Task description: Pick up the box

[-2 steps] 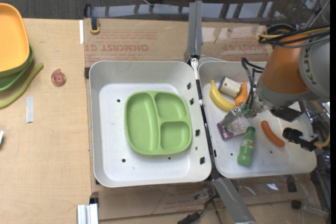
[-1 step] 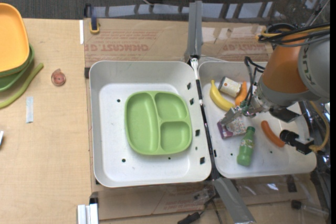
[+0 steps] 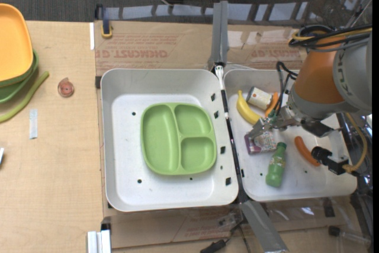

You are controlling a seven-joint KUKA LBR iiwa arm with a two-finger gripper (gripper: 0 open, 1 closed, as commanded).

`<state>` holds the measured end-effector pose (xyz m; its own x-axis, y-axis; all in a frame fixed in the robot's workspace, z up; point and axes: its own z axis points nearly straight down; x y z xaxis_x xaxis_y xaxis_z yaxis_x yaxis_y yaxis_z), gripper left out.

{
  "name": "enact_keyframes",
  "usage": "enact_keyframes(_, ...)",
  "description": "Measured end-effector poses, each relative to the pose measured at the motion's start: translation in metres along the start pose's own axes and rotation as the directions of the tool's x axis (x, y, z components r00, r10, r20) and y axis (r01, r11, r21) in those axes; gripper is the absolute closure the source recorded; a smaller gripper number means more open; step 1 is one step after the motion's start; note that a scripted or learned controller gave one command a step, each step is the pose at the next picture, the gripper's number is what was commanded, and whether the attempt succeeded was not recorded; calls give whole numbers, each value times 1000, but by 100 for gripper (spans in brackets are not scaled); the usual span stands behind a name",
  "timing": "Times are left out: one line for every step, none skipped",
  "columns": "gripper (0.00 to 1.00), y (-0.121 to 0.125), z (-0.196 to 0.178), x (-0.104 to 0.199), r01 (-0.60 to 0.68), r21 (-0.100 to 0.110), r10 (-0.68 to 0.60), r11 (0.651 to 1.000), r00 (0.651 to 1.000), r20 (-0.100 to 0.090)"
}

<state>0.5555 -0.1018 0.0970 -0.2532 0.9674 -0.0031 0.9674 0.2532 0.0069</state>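
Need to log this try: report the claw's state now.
Claw: low in the right bin, over the purple box; open or shut cannot be told.

Gripper (image 3: 267, 125): fingers too small and cluttered to read as open or closed.
Box (image 3: 259, 97): its right end is tucked behind the arm (image 3: 323, 77).
Purple packet (image 3: 260, 142): top partly covered by the gripper; print unreadable.
Right bin (image 3: 296, 189): far right side hidden by the arm.
Yellow plate (image 3: 13, 44): cut off by the left edge.
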Motion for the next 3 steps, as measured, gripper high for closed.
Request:
enact_keyframes(0, 15, 0, -1, -56, 0, 56, 998, 998, 0)
enact_keyframes(0, 13, 0, 0, 75, -5, -75, 997, 997, 4)
enact_keyframes(0, 46, 0, -10, 141, -2, -141, 990, 990, 1)
